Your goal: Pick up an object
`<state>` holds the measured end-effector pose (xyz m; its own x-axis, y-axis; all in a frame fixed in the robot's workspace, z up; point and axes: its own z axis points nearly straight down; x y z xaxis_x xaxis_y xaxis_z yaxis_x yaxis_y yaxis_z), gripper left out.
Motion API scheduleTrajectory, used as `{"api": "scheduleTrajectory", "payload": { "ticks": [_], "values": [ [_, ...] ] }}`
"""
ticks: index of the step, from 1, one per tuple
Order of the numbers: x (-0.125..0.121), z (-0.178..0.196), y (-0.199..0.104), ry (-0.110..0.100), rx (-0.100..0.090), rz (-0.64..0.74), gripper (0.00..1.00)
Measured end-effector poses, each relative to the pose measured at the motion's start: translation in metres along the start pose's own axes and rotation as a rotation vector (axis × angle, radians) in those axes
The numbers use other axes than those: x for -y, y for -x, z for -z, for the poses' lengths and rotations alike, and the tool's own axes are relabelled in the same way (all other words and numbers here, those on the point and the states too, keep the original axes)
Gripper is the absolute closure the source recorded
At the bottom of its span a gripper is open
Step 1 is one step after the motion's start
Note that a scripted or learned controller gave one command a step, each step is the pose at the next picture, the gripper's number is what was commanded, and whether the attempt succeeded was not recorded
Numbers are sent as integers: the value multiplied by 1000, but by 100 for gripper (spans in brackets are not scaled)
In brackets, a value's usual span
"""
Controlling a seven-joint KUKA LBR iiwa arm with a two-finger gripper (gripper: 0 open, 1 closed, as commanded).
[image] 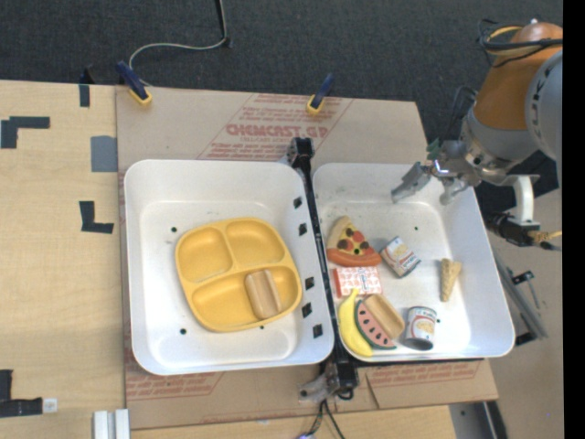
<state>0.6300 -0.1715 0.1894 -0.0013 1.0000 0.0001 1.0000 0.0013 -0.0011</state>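
Left white bin (146, 245): yellow three-compartment plastic tray (239, 273), a small brown hot-dog bun (263, 294) lying in its large lower compartment.

Right white bin (475, 254): toy pizza slice (350, 241), red-and-white carton (356, 282), watermelon slice (375, 321) against a yellow banana (352, 329), small grey milk carton (399, 256), tin can (420, 326), tan cone-shaped piece (448, 278) — all lying loose.

Two-finger gripper (428, 183): over the right bin's far edge, fingers spread apart, nothing between them — well apart from the objects below.
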Motion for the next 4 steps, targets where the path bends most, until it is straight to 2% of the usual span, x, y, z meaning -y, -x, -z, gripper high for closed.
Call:
{"api": "scheduleTrajectory", "payload": {
  "ticks": [1, 2, 3, 4],
  "values": [
    [31, -98, -14, 4, 4, -1, 0],
    [45, -103, -59, 6, 3, 0, 0],
    [-32, -104, -60, 5, 2, 0, 0],
    [62, -103, -44, 3, 2, -2, 0]
  ]
}}
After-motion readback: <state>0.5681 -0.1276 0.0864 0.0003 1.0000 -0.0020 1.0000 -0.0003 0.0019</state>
